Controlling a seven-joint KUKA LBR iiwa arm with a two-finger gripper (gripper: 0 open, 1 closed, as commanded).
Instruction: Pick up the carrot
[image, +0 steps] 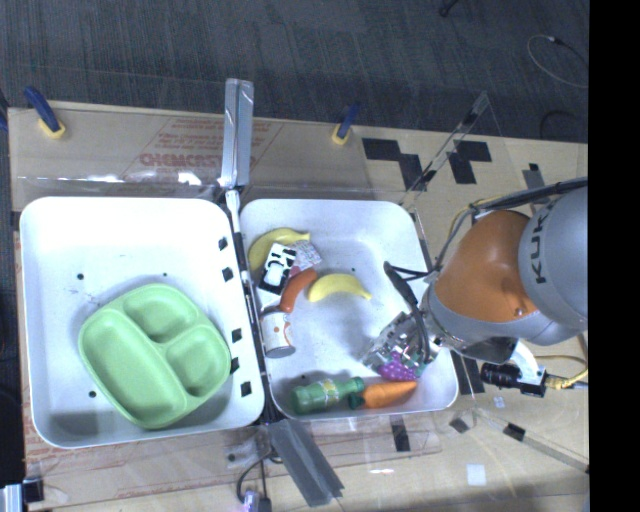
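The orange carrot (390, 394) lies flat along the front wall of the right bin (350, 222), its left end touching a green bottle (325, 393). A bunch of purple grapes (399, 370) sits just behind it. My gripper (398, 345) hangs at the bin's right side, directly over the grapes and slightly behind the carrot. The grey arm with its orange band (485, 280) comes in from the right above the bin's rim. Nothing shows in the gripper's grasp.
The right bin also holds two bananas (340, 288) (273, 243), a black-and-white packet (281, 266), a reddish sausage (297, 288) and a small can (277, 334). A green divided plate (155, 350) lies in the left bin (60, 300).
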